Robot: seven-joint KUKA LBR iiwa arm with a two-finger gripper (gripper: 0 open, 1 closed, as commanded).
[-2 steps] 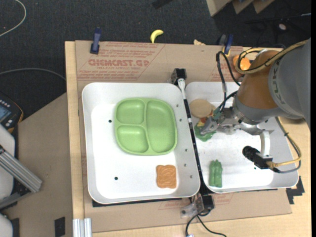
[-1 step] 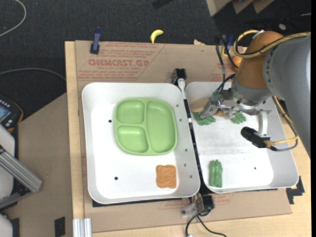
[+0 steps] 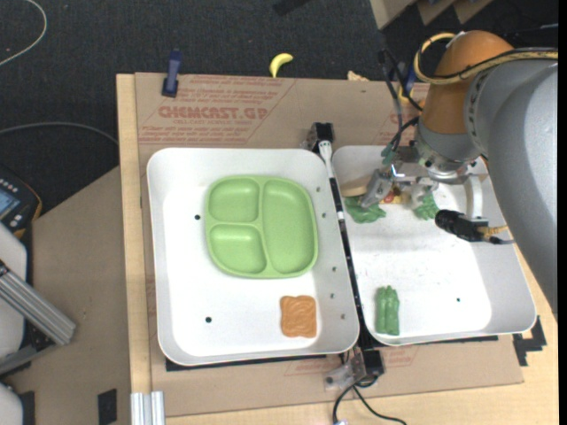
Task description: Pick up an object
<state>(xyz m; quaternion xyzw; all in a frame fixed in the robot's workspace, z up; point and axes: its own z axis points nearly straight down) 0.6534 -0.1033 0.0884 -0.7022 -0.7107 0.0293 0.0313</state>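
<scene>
A: Which step is shown?
B: Reaching: the two-finger gripper (image 3: 396, 187) hangs low in the right white bin (image 3: 496, 312), over a crumpled green soft object (image 3: 362, 209) at its back-left corner.
A: Jaw state?
B: Cannot be told here.
A: Next requirement?
B: Probably closing squarely on that green piece, then lifting.

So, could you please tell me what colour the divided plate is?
Light green; the divided plate shows clearly in the camera view.
</scene>
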